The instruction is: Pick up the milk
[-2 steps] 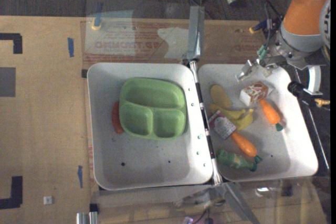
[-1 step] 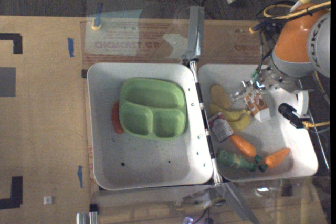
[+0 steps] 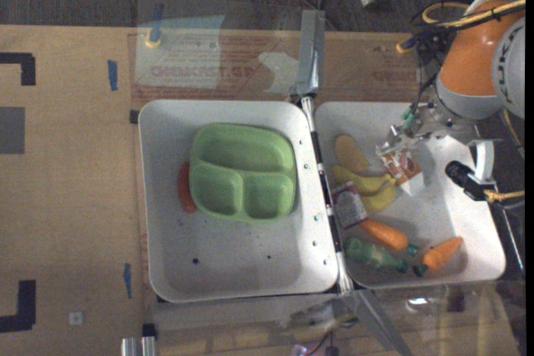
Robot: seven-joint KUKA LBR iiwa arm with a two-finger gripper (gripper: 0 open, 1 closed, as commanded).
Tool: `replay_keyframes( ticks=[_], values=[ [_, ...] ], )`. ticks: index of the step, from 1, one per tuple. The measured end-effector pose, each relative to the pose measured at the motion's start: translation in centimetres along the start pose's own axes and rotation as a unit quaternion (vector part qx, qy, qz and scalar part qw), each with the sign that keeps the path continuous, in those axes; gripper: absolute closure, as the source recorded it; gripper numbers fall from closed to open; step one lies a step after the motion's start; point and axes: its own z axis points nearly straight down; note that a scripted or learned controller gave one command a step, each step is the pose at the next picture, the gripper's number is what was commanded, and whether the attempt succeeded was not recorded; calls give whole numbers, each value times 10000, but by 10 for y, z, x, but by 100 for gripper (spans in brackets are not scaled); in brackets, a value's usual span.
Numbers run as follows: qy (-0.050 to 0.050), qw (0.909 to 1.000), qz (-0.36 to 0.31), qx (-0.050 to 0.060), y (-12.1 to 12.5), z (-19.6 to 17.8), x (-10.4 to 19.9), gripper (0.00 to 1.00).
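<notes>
The milk carton (image 3: pixel 399 162) lies tilted in the far part of the right bin (image 3: pixel 467 263), beside the bananas (image 3: pixel 367 183) and apart from the carrots (image 3: pixel 385 234) nearer the front; the gripper (image 3: pixel 415 122) sits directly over its far end, touching or very nearly so. Whether the jaws are spread or pinching the carton cannot be told at this angle. In my judgement the reach is done, while a confirmed grasp and the lift are outstanding; the left bin (image 3: pixel 158 179) holds a green divided plate (image 3: pixel 243 171).
</notes>
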Motion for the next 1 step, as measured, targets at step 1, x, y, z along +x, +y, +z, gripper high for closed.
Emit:
replay_keyframes(
  ticks=[1],
  values=[
    [22,9919,-1268,40,-47,-59,71,100]
  ],
)
